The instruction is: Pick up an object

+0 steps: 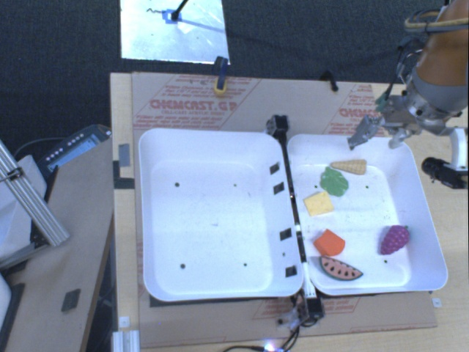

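The right bin holds several toy foods: a tan cone-shaped piece, a green leafy piece, a yellow block, an orange-red piece, a watermelon slice and a purple grape bunch. My gripper hangs above the bin's far edge, up and to the right of the tan piece. Its two fingers are spread apart with nothing between them.
The left bin lies beside the right one, with a black divider strip between them. Both rest on a cardboard sheet. A yellow clip sits at the cardboard's far edge.
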Robot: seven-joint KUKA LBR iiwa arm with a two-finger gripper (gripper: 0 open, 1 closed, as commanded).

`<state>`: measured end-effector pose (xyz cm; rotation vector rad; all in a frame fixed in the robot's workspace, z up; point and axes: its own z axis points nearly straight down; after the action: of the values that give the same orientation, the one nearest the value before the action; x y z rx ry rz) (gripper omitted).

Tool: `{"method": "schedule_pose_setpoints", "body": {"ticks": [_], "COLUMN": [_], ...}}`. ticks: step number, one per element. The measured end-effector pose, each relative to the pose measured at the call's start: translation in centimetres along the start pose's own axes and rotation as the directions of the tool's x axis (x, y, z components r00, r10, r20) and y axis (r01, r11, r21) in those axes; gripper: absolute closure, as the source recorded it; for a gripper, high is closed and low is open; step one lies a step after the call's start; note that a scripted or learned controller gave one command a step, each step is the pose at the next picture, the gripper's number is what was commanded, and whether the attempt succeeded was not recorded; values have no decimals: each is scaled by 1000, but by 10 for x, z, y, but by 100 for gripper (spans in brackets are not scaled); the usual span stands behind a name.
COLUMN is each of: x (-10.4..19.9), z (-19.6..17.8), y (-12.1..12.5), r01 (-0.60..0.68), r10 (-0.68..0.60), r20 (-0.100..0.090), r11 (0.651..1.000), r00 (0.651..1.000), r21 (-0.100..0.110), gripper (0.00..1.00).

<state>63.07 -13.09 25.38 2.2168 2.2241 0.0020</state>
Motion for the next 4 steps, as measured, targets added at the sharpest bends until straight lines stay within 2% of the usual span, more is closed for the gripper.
{"method": "schedule_pose_setpoints", "body": {"ticks": [1,2,3,4], "x": [-14,38,41,41], "z": [75,175,170,158], "y": [-79,-94,-147,-143], "r01": [-6,3,-3,-2], "r10": [6,-3,3,2], "r20": [-2,-4,-2,0], "r11": [1000,1000,1000,1000], "r00": [1000,1000,1000,1000], "r21": [12,8,6,-3], "gripper": [0,0,0,100]}}
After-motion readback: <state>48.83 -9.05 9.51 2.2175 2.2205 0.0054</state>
